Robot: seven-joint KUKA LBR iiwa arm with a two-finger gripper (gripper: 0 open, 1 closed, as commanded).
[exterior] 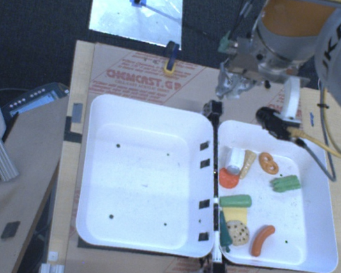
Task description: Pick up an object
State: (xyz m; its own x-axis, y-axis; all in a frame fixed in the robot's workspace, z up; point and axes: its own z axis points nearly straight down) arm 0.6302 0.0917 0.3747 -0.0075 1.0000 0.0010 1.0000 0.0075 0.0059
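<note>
The right white bin holds several toy foods: a pretzel, a green piece, a white piece beside a tan cone, a red tomato, a green cucumber over a yellow slab, a cookie and an orange sausage. My gripper hangs above the bench behind the bins, near the top of the divider between them. It is well clear of every object, and nothing shows in it.
The left white bin sits beside the right one, joined by black clips. Cables trail over the right bin's far rim. A yellow and blue clamp stands on the cardboard sheet behind the bins.
</note>
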